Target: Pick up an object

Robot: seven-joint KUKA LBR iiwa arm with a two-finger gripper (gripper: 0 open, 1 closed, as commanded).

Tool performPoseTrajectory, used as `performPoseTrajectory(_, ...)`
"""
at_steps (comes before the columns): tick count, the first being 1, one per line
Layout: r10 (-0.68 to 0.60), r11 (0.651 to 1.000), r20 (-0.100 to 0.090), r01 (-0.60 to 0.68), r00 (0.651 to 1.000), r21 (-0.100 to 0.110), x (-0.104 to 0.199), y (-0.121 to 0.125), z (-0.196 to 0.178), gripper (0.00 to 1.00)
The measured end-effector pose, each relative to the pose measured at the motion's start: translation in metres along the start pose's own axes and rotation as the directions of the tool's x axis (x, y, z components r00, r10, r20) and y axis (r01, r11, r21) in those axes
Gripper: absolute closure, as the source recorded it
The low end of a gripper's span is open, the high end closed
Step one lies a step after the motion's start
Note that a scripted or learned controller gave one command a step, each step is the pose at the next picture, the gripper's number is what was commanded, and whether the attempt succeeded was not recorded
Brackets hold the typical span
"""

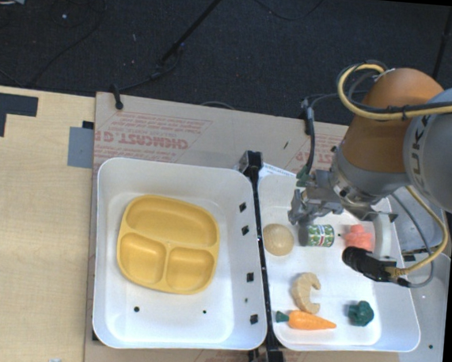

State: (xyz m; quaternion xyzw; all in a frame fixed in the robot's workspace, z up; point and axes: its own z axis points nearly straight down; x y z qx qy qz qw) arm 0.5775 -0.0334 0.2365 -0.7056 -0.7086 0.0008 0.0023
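Note:
The right bin (390,331) holds several small things. A small green can (318,236) lies on its side near the bin's middle. My gripper (312,214) hangs just above and behind that can, close to its top edge; I cannot see whether it touches the can. A beige ball (277,240) rests left of the can by the divider. A pink toy (358,236) lies right of the can, partly behind the arm's cabling. Nearer the front are a curved beige piece (306,292), an orange carrot (311,322) and a dark green lump (360,312).
The left bin (103,300) holds a yellow divided plate (168,242). A black divider (253,242) runs between the two bins. The grey arm with its orange band (391,120) leans in from the right, and a black part with cables (369,266) hangs over the right bin.

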Motion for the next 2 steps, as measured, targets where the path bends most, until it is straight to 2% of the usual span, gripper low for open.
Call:
performPoseTrajectory(1,-0.001,1.0,0.0,0.001,1.0,0.0,0.056,-0.009,-0.006,1.0)
performPoseTrajectory(2,0.0,1.0,0.001,0.0,1.0,0.002,0.106,-0.025,0.012,1.0)
